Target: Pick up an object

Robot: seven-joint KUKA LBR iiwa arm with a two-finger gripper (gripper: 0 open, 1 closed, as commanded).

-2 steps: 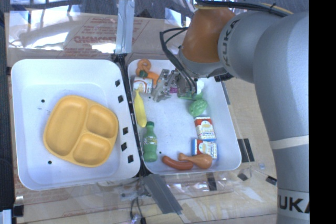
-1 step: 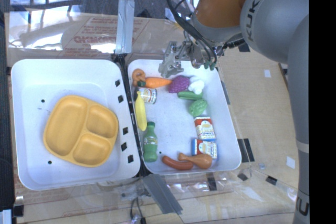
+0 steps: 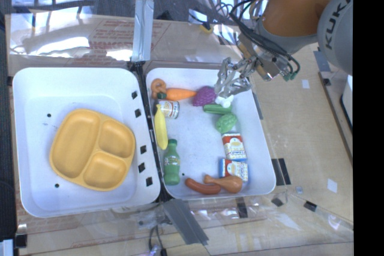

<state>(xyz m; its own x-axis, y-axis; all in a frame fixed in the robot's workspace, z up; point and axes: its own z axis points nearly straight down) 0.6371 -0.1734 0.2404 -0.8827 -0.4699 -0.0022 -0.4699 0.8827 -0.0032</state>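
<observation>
**Crowded corner, risky grab**

The gripper [image 3: 228,86] hung low over the upper right part of the right bin [image 3: 264,147], w/ its metal tips just above the white end of a green cucumber [image 3: 216,108]. Whether it was wide, narrow or holding sthg I couldn't tell; glare and clutter hid that. Nothing was visibly held.

Candidates for the pick all lay in the right bin: a purple grape bunch [image 3: 204,96] just left of the gripper, a carrot [image 3: 180,93] beside that, a small can [image 3: 170,109], a banana [image 3: 161,127] along the left wall, a green bottle [image 3: 171,162], a leafy green veg [image 3: 226,123], two small cartons [image 3: 234,147] stacked down the right side, a sausage [image 3: 202,186] and a chicken leg [image 3: 225,182] at the bottom. The left bin [image 3: 24,129] carried a yellow divided tray [image 3: 91,148].

What could've gone wrong, my read:
- Grapes, cucumber and leafy veg sat nearly touching, so a descent btwn them might've nudged one aside or pinched two at once.
- The cucumber was round and slim; closing off-centre would prob. have rolled it out.
- The gripper was close to the bin's far rim and right wall, so a slightly wide approach could've struck the wall.
- Cables near the wrist hung loose over the surface [image 3: 300,129]; possible snag, though unclear.
</observation>
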